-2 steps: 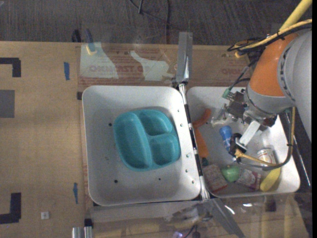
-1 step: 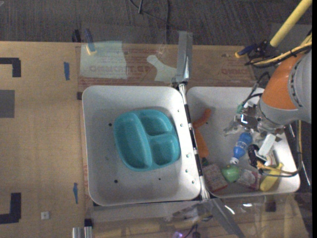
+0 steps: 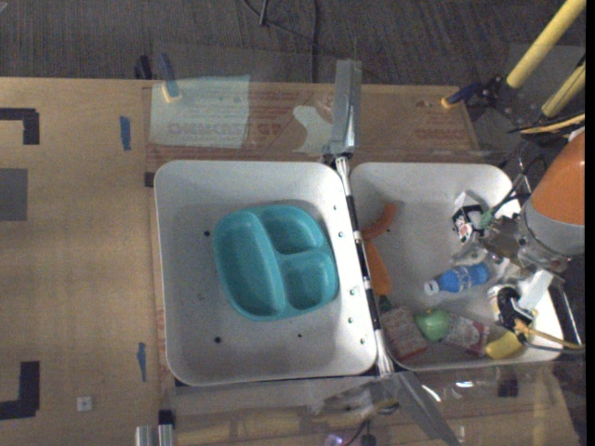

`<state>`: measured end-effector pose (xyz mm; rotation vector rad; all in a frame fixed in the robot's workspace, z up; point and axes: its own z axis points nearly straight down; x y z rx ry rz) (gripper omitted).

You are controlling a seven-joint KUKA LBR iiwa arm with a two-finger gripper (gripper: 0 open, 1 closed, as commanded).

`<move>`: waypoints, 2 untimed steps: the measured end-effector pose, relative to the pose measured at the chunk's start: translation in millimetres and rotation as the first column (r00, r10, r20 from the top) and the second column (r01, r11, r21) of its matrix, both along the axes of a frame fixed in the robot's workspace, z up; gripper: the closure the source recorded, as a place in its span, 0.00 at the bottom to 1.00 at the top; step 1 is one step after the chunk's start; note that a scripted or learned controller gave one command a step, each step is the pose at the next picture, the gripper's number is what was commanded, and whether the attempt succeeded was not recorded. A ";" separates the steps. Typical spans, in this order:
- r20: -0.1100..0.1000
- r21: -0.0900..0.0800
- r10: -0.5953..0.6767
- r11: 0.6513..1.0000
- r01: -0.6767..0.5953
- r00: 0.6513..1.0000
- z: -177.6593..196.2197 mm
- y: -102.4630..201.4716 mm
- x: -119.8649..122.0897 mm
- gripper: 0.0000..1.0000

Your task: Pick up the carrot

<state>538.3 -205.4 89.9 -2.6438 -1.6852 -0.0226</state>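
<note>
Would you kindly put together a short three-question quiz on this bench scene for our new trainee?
1. True or false: the long orange carrot lies in the right-hand shallow white bin, along its left wall.
2. Multiple choice: the teal plastic divided plate sits in (A) the left-hand shallow white bin, (B) the right-hand bin, (C) on the bare bench.
3. Fill in: the clear plastic bottle with a blue label lies between the carrot and the robot's ____.

Key
1. True.
2. A.
3. hand; it hovers at the right side of the right-hand bin, apart from the carrot.
</note>
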 end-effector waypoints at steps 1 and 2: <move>0.000 -0.012 0.000 1.000 0.000 1.000 9.1 -3.4 -0.8 1.00; -0.012 -0.013 -0.264 0.965 0.264 0.964 82.4 92.4 -41.9 1.00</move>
